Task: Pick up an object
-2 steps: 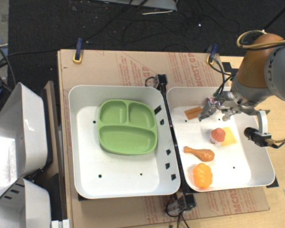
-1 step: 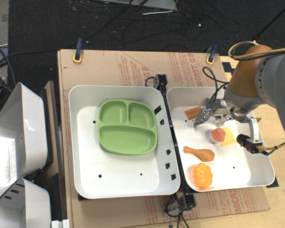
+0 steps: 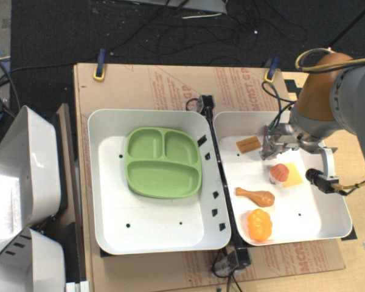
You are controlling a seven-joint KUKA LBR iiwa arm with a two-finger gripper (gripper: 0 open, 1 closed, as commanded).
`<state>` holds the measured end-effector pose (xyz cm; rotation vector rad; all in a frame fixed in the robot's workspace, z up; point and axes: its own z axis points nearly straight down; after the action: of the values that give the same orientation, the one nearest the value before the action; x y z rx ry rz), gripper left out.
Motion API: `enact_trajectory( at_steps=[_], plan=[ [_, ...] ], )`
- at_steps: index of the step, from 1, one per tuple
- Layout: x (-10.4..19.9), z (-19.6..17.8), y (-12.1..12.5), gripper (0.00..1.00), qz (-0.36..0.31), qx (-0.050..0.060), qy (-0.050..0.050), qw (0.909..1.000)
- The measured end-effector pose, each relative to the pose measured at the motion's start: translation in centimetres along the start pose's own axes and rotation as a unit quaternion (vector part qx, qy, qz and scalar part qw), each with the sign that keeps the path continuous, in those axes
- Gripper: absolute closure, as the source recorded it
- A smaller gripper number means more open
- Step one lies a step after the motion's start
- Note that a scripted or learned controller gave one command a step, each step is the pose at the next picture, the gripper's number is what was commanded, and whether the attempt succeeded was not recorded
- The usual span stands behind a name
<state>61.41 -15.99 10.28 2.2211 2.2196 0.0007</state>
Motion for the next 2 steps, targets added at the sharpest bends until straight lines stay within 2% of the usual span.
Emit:
enact_trajectory(
  at_steps=[1, 2],
  plan=[
    [-0.9, -4.9, 0.1, 1.00, 0.000, -0.002, -0.001, 1.0000],
    [-0.6, -9.2, -0.2, 1.00, -0.001, -0.001, 0.000, 1.0000]
  ],
)
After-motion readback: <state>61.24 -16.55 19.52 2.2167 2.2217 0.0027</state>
